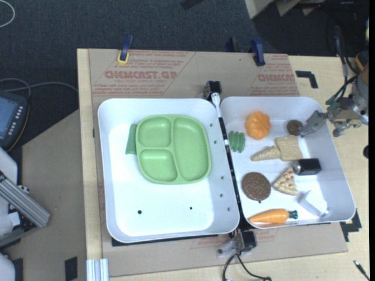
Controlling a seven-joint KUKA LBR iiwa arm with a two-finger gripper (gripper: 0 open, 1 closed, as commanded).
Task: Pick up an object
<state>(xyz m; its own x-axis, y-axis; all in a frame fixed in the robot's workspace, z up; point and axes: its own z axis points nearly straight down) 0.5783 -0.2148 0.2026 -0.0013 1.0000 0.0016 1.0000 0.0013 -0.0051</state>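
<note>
Camera view from above, at a slant, shows a brown worktop (176, 72) bearing two shallow white bins side by side. The left bin (117, 174) holds a light green divided plate (174, 149) with three compartments, lying flat in the upper half of the bin.

The right bin (337, 180) holds a scatter of toy foods and small items. An orange pumpkin-like piece (258, 125) sits near the top centre. A small green ridged piece (237, 141) lies just beside the bin's left wall. A round brown piece (295, 127) rests near the upper right. A pale tan piece shaped like a cracker or cone (280, 150) lies in the middle. A dark cylinder with a silver end (307, 167) lies just below and right of it. A brown round cookie (256, 186) sits lower left, with a pizza slice (286, 182) just beside it. A white block (313, 204) lies toward the lower right, and an orange carrot (271, 216) rests along the bin's bottom wall.

The arm reaches in from the right, and its claw (316, 122) hangs over the upper right corner of the right bin, close beside the round brown piece. Whether the claw is released or clenched cannot be told, and nothing is seen gripped in it.
</note>
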